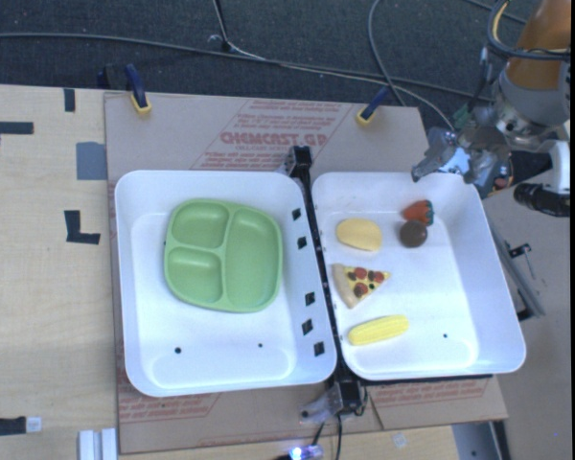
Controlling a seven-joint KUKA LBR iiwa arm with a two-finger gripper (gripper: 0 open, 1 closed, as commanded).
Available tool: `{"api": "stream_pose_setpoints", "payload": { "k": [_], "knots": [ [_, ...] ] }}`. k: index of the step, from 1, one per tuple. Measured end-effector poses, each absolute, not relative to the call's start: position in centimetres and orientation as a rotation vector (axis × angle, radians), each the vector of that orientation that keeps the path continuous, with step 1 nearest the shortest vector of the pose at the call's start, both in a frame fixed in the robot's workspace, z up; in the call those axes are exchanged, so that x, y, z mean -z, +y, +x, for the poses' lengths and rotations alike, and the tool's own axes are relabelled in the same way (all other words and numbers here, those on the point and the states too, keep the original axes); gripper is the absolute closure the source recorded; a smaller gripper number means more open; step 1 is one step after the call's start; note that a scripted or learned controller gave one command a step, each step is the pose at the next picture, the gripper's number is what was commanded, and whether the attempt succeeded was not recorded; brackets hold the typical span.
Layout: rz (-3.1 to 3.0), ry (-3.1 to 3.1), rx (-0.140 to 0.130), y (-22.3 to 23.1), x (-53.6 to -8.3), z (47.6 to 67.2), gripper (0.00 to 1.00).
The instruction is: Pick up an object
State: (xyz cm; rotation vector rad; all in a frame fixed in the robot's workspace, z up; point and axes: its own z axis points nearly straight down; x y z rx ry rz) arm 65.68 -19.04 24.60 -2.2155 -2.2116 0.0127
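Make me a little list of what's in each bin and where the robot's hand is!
left bin: green divided plate
right bin: red strawberry, dark brown ball, pale yellow piece, pizza slice, yellow corn cob
gripper: above the right bin's far right corner, holding nothing
toys touching: strawberry and brown ball sit close together

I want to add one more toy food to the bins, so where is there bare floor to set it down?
The right bin is bare along its right side, beyond the corn and the brown ball. The left bin has a free strip below the green plate. Crowded: the pizza slice, yellow piece and strawberry cluster.
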Motion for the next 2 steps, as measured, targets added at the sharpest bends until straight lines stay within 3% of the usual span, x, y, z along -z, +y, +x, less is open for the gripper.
{"api": "stream_pose_setpoints", "payload": {
  "k": [1,2],
  "knots": [
    [-2.22,-2.223,-0.002,-19.0,-25.4,65.9,0.0],
    [-2.217,-2.219,-0.007,-19.3,-19.3,65.2,0.0]
  ]
}}
